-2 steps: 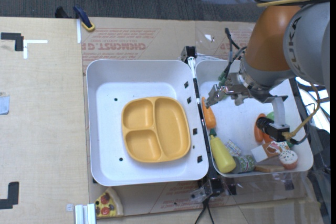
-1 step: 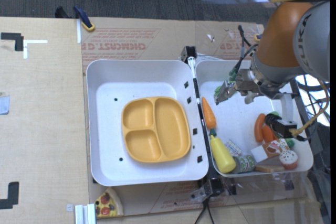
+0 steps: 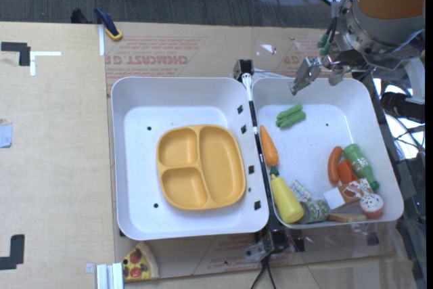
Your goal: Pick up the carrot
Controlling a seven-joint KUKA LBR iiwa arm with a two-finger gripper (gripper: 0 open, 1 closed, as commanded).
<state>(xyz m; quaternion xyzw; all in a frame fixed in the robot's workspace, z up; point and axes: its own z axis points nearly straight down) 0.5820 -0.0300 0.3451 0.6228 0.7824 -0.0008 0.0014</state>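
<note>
The carrot [image 3: 268, 146] is orange with a small green top. It lies in the right bin [image 3: 374, 120], lengthwise against the bin's left wall, about halfway down. My gripper [image 3: 319, 76] hovers over the bin's far edge, up and to the right of the carrot and well apart from it. Its two fingers [image 3: 303, 78] are spread open with nothing between them.
A green bean pod [image 3: 291, 116] lies between gripper and carrot. A yellow bottle [image 3: 286, 200] sits just below the carrot. A red sausage [image 3: 334, 165], a green bottle [image 3: 359, 162] and several toy foods crowd the near right corner. The left bin [image 3: 116, 145] holds a yellow divided plate [image 3: 201, 166].
</note>
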